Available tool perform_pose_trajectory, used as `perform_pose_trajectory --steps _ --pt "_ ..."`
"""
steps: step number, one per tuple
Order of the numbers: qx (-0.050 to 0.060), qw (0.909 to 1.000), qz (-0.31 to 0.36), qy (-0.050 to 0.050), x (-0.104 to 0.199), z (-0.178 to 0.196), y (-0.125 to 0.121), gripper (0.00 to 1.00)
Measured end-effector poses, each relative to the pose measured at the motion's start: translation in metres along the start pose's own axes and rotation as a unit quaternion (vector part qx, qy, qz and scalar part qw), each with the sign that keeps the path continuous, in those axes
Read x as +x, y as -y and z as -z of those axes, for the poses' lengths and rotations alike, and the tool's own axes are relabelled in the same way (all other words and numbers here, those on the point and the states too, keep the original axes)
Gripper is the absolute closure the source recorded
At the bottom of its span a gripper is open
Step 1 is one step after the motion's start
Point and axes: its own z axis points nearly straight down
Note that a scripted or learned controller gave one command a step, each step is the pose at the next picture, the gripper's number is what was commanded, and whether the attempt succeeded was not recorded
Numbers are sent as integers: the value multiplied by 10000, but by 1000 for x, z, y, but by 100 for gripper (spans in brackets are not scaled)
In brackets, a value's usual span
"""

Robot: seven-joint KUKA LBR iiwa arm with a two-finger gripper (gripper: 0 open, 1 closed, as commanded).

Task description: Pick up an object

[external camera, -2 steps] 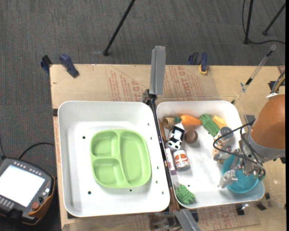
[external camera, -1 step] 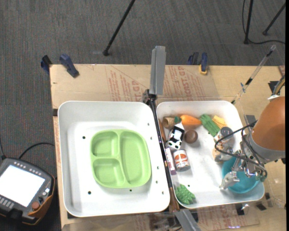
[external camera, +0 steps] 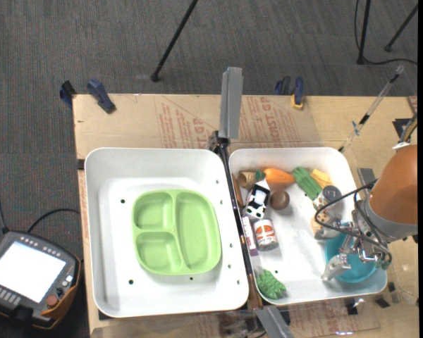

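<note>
White bins sit side by side on the counter (external camera: 127,122), which looks like cardboard sheet. Left bin (external camera: 102,182) holds a green tray (external camera: 176,232) with three compartments, lying flat near the middle. Right bin (external camera: 296,259) holds the clutter: carrot (external camera: 278,176) along the far wall, a brown piece (external camera: 247,178) touching its left end, a green block (external camera: 307,182) and a yellow piece (external camera: 321,177) just right of it. Black-and-white cow-print toy (external camera: 257,201) sits below the carrot, with a dark brown ball (external camera: 279,200) just beside it on the right. Red-and-white can (external camera: 266,234) lies on its side below the toy, close to the bin's left wall. Green leafy item (external camera: 271,284) is at the near wall. Teal bowl (external camera: 352,266) is in the near-right corner. Arm (external camera: 402,189) comes in from the right, and the tool (external camera: 338,266) is low over the bowl's left rim, amid cables. Can't tell whether the tool is open or closed, or whether anything is between its tips. Near left, off the counter, a pendant (external camera: 28,277) with a lit screen.
</note>
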Motion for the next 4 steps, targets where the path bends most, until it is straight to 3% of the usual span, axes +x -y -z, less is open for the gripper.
perform_pose_trajectory --steps 1,2,3,4 --pt "-3 9995 -330 8 -13 0 -24 0" --pt "-8 9995 -310 13 -13 9 -25 100" --pt "-4 9999 140 -9 11 -1 -77 100" --pt "-1 9999 142 -7 11 -1 -76 0"
